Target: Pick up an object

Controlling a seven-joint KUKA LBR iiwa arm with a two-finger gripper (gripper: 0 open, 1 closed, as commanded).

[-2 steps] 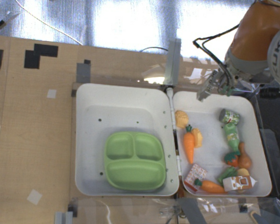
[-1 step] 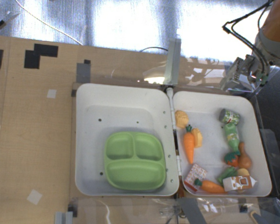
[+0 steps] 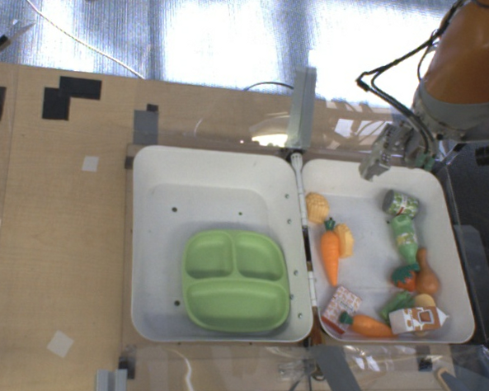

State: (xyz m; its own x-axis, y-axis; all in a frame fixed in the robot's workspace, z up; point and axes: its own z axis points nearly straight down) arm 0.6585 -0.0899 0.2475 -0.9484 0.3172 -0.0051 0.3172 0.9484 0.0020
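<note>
My gripper (image 3: 398, 154) hangs over the far edge of the right bin (image 3: 367, 215), up at its back rim, with nothing visibly in it. Below it in that bin lie several toy foods. A green can (image 3: 403, 203) and a green packet (image 3: 406, 239) are nearest, just in front of the gripper. An orange carrot (image 3: 330, 254) lies by the bin's left wall, with a corn piece (image 3: 316, 206) behind it. A white milk carton (image 3: 417, 320), a small patterned box (image 3: 342, 303) and a second carrot (image 3: 369, 326) crowd the front edge.
The left bin (image 3: 156, 226) holds a green divided plate (image 3: 236, 279) toward its front. A grey post (image 3: 301, 111) stands at the back between the bins. The arm's orange band (image 3: 472, 47) and black cables fill the top right.
</note>
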